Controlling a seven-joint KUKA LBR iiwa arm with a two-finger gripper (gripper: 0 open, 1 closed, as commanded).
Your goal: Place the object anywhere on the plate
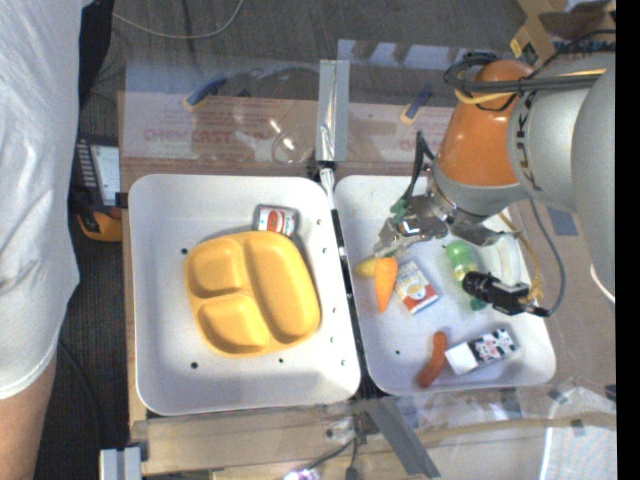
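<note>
Carrot (pixel 385 279) lies in the right bin (pixel 530 363) just below the end effector (pixel 400 230), whose grip I cannot tell. Yellow plate (pixel 255 293) sits well left in the other bin; the transfer looks not yet begun.

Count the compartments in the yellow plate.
3. On the yellow plate in the left bin: one at upper left, one at lower left, one long one down the right side. None look hidden.
</note>
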